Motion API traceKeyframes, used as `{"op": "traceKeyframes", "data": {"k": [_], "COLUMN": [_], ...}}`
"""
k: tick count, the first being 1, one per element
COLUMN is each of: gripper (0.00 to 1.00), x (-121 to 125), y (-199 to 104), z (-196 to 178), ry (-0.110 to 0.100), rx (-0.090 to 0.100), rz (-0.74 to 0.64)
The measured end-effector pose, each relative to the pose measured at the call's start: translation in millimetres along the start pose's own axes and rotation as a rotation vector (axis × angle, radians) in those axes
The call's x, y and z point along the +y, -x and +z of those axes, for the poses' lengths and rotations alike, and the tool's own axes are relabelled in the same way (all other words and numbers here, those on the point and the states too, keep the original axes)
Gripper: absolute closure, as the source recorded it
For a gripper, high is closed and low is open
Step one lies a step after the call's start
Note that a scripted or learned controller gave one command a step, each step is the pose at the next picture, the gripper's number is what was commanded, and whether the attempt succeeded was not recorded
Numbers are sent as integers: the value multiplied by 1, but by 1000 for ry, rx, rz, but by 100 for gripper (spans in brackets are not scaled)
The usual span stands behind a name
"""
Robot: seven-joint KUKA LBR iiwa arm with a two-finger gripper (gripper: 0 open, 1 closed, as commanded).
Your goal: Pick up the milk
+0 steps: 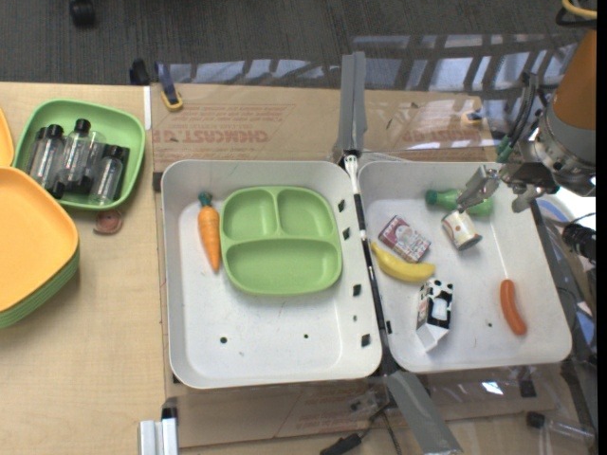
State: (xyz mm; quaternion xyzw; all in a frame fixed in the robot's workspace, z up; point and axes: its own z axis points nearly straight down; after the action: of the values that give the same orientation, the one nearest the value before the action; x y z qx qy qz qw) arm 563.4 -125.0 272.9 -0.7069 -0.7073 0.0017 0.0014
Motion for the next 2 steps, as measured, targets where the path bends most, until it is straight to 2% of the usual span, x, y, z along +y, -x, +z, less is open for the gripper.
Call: {"op": "traceKeyframes", "data": {"k": [1,2], "gripper": [0,0], "x": [-25,-86], "y": [-17,-12], "z": [163,182], "ry": [0,1], "rx": [1,1], "rz": [-127,50]}}
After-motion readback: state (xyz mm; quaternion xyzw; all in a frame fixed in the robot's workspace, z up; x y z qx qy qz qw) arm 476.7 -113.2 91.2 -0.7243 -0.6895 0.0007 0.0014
